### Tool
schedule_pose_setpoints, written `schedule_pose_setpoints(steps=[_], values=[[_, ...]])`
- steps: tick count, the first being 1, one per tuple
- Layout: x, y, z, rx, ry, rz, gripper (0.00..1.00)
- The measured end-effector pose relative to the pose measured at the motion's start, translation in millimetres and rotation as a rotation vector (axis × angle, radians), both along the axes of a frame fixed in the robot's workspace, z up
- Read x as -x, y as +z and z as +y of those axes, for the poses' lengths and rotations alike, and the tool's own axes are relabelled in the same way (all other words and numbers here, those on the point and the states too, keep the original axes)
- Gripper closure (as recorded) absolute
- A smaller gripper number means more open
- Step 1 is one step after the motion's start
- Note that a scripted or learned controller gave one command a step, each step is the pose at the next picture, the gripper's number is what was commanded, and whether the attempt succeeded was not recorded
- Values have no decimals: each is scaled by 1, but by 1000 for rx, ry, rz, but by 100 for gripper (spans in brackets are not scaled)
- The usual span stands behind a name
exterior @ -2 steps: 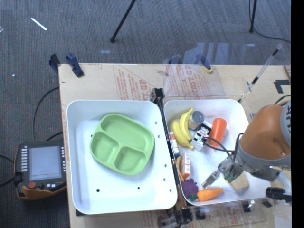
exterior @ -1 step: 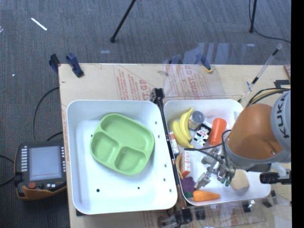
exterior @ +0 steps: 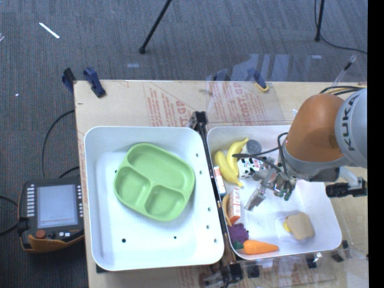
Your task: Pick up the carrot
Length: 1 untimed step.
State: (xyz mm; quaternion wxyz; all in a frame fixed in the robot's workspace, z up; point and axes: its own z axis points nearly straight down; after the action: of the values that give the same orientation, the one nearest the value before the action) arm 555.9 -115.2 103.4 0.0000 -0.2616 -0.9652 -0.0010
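One end effector, metallic, poised over the middle of the right bin; whether it is wide or narrow cannot be told, and nothing shows in its grip. Carrot: orange, lying flat at the bin's near edge, well apart from the end effector, just beside a purple item. Bananas, yellow, at the far left corner. Bread roll toward the near right. Left bin: green divided plate. Both bins rest on the surface; teach pendant on the floor, left.
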Motion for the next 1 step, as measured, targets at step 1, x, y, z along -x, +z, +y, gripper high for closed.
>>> schedule_pose_setpoints(steps=[1], values=[[-40,-18,25,12,-14,1,0]])
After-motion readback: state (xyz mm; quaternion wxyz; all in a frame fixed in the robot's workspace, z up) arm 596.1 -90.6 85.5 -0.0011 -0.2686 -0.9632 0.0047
